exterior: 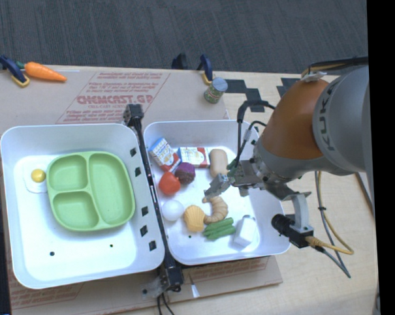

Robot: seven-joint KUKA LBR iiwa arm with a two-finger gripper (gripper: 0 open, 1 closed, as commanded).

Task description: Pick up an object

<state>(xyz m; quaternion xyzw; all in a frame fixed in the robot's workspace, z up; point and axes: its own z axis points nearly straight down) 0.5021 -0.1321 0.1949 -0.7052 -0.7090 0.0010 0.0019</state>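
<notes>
My gripper [218, 187] hangs low over the middle of the right bin [203, 128], just above a tan curved pastry [217, 209]. Nothing shows held in it. Around it lie a beige roll [218, 160], a purple item [185, 173], a red tomato [169, 183], a white egg [172, 209], a yellow fruit [194, 218], green beans [218, 230] and a white block [244, 232]. A small carton [161, 152] and a red-and-white packet [193, 156] lie at the bin's far side. The grey arm with its orange band [300, 120] covers the bin's right wall.
The left bin [19, 259] holds a green divided plate [91, 189] and a yellow piece on a white disc [37, 175]. On the cardboard behind the bins lie a toy carrot [44, 72] and a small can [214, 91]. A black divider [146, 188] runs between the bins.
</notes>
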